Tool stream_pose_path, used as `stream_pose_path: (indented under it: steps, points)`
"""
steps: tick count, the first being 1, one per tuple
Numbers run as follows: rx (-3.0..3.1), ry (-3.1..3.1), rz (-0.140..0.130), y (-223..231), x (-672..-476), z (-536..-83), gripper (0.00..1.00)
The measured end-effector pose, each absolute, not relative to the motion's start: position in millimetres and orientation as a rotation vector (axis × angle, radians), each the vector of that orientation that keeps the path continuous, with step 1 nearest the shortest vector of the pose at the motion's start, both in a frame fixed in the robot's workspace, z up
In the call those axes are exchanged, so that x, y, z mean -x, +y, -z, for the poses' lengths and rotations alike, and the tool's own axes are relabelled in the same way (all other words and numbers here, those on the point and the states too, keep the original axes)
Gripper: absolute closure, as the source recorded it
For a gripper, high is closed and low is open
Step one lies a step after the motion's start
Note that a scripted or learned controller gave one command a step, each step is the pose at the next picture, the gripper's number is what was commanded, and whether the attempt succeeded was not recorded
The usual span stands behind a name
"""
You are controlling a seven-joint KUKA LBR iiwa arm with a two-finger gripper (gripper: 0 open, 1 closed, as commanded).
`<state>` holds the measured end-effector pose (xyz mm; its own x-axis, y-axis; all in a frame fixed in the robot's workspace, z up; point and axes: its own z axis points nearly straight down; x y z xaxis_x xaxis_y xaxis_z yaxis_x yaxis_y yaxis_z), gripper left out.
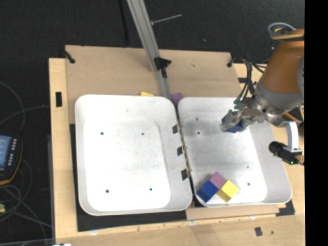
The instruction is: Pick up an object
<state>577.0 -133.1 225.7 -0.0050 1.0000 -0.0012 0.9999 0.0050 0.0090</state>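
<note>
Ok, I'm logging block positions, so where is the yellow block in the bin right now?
The yellow block lies at the near edge of the right bin, touching the purple block and blue block on its left.

Two white bins lie side by side on the bench (pixel 123 70). The left bin (pixel 123 152) fills the middle of the frame. In the right bin (pixel 246 158), three blocks touch each other at the lower edge: a blue block (pixel 207 189), a purple block (pixel 219 179) and a yellow block (pixel 228 189). The gripper (pixel 231 123) hangs over the upper part of the right bin, with something blue just under it.
</note>
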Motion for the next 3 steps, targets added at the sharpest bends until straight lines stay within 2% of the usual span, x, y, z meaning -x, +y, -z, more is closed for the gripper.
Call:
stream_pose_path:
  steps: [1, 2, 3]
  points:
    - [-2.220, 2.220, -0.002, -134.6, -575.9, -220.4, 0.00]
    - [-2.216, 2.225, 0.001, -94.4, -600.9, -93.5, 0.00]
    - [-2.213, 2.222, -0.005, -88.0, -656.8, -97.9, 0.00]
